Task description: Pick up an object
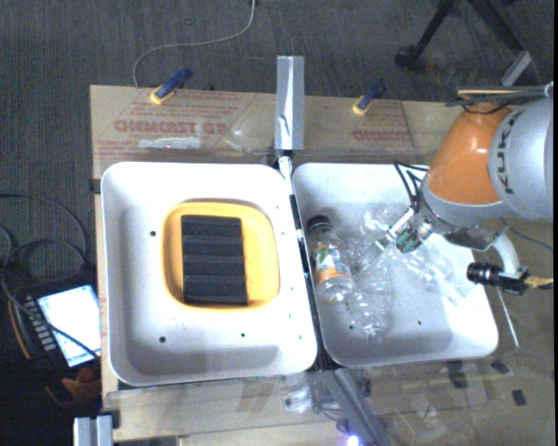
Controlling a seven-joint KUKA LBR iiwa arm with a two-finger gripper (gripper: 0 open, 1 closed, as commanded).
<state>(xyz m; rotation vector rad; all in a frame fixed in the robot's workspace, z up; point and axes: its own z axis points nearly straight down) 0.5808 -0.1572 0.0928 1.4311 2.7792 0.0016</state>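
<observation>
A yellow tray holding a black ridged block (214, 258) lies in the middle of the left bin (130, 342). In the right bin (465, 337) a clear plastic bottle with an orange label (330, 266) lies near the left wall, beside crumpled clear plastic (381, 249) spread across the middle. The arm, with its orange band (465, 170), reaches over the right bin's upper right part. Its gripper (405, 240) sits low over the crumpled plastic, seen from above.
A grey metal post (289, 100) stands behind the seam between the bins. Two blue-and-yellow clamps (170, 85) (370, 97) hold the cardboard backing. A black cylinder fitting (488, 273) sticks out by the right bin's right wall. Cables and a tablet lie on the floor at left.
</observation>
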